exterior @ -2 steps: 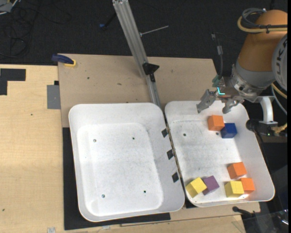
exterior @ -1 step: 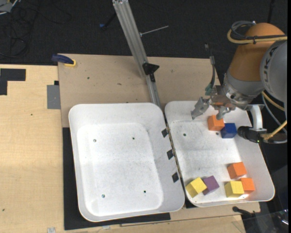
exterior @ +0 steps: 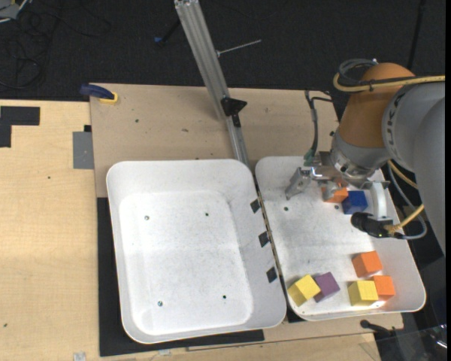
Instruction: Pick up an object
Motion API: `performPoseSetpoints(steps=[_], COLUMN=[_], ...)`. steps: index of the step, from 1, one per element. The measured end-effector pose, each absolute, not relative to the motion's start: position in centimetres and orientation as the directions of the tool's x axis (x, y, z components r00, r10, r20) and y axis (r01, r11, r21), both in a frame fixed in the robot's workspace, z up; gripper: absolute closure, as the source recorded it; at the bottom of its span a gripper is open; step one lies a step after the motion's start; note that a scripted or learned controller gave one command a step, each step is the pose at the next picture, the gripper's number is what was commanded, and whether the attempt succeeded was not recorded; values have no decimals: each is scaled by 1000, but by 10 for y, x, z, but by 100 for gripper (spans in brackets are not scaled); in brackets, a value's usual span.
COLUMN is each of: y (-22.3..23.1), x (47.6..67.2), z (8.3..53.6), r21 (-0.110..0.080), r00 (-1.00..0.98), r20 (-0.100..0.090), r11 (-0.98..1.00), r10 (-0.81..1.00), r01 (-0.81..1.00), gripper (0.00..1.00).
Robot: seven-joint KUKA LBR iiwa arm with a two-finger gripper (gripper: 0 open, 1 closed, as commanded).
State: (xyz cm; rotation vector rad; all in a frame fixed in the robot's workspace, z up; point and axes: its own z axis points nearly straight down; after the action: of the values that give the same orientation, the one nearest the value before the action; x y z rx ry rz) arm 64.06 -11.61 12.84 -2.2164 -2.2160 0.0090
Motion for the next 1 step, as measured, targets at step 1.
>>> performPoseSetpoints(steps=[1], y=[-115], x=[641], z=[90], r21=[-1], r00=[2], r20=[0], r11=[-2], r10=[1000], r01=[1000], gripper=[0])
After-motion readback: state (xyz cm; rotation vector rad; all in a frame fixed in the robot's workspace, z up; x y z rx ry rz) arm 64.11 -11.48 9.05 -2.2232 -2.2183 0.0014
